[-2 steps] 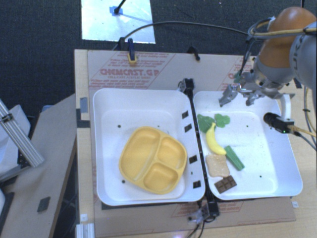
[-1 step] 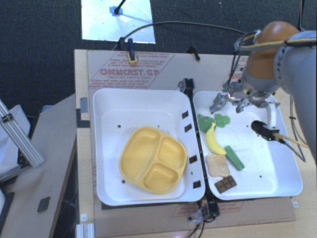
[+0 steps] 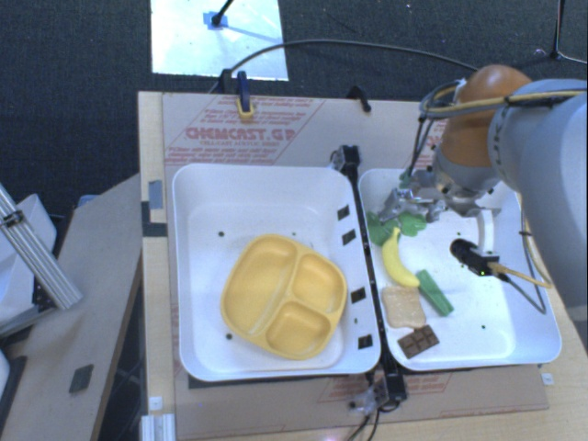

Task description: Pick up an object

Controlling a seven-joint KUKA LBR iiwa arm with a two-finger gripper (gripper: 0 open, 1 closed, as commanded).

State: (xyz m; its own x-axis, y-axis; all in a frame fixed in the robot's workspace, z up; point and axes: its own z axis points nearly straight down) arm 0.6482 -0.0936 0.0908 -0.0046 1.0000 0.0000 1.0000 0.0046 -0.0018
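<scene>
We saw dark carpet (image 3: 73, 44) around the bench, with 1 pale square sheet (image 3: 216, 24) lying on it behind. A printed cardboard sheet (image 3: 243, 122) covered the wooden bench top (image 3: 101, 274). An aluminium rail (image 3: 37, 255) slanted at the left.

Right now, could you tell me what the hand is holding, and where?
It cannot be told: the hand sits low over green items in the right bin.

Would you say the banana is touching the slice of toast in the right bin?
Touching, it appears. In the camera view the banana's lower tip meets the top edge of the toast, with no white bin floor visible between them.
</scene>
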